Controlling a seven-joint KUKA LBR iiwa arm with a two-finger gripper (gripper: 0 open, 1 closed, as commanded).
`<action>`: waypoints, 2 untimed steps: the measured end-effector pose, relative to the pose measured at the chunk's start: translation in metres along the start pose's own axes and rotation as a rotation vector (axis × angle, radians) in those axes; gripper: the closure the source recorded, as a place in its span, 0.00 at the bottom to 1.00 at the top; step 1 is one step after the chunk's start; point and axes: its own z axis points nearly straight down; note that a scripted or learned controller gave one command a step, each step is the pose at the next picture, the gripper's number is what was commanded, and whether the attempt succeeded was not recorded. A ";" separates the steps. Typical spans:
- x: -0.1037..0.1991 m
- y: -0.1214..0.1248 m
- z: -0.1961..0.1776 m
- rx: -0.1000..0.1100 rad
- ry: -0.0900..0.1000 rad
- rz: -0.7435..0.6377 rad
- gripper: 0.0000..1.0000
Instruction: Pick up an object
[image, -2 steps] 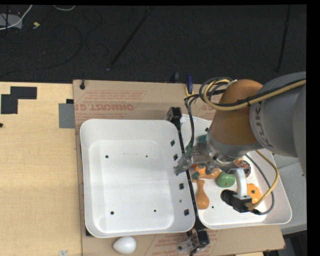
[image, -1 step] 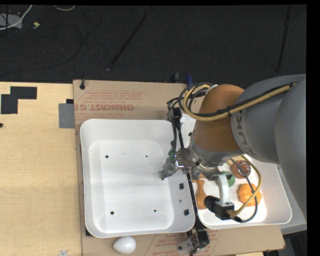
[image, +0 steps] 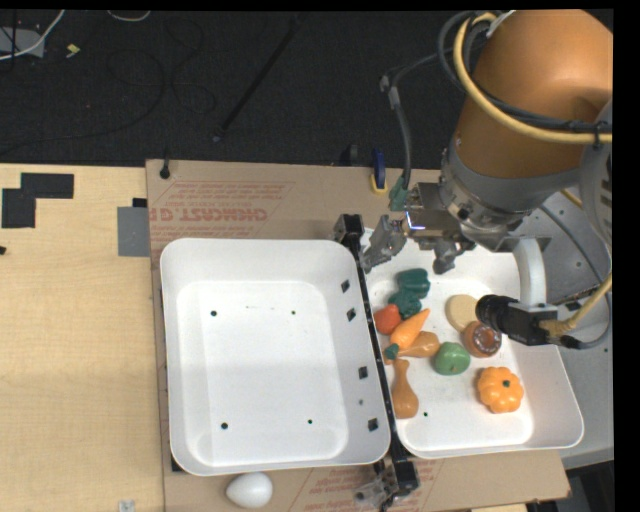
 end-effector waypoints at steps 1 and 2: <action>-0.031 0.001 0.079 0.025 -0.003 0.004 0.00; -0.044 -0.012 0.214 0.033 -0.002 0.004 0.00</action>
